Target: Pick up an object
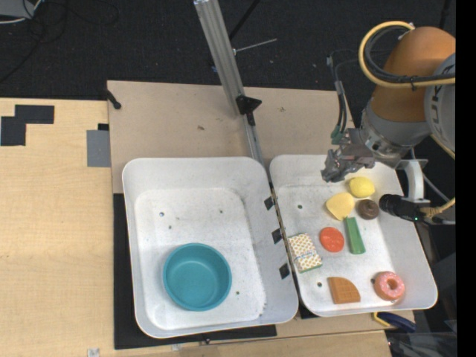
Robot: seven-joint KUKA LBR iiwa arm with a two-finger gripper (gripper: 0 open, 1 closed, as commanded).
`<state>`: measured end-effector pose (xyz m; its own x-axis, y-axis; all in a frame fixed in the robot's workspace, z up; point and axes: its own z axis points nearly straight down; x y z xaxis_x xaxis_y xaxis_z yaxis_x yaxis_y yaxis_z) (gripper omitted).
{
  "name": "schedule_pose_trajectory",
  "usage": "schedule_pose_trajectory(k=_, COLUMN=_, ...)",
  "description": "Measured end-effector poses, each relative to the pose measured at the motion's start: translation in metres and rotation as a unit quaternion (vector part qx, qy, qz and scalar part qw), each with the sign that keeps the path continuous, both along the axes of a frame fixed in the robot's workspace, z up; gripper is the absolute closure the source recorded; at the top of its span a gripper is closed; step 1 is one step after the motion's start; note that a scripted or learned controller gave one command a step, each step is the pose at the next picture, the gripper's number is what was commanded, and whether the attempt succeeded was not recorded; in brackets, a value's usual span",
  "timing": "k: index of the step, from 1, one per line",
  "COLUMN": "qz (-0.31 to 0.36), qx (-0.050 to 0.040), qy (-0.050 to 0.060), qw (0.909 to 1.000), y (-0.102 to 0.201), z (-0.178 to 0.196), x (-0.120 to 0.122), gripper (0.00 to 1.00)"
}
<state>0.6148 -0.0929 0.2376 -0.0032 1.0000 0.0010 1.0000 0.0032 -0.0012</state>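
While my claw (338, 166) hangs over the right bin's (416, 274) far end, just beside the yellow ball (362, 187), I can't tell its opening. Risk: the packed neighbours, yellow wedge (341, 205) and brown disc (367, 210), could block a clean grab.

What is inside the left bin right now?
The left bin holds a teal bowl near its front, sitting upright. Whatever lies under the bowl is covered.
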Motion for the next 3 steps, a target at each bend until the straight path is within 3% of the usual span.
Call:
schedule_pose_trajectory(k=2, qz=0.0, qx=-0.0001, qy=0.0, qw=1.0, y=0.095, z=-0.013, x=-0.022, gripper=1.0)
schedule_pose_trajectory(k=3, qz=0.0, qx=-0.0002, qy=0.0, qw=1.0, y=0.14, z=-0.019, x=-0.046, gripper=1.0)
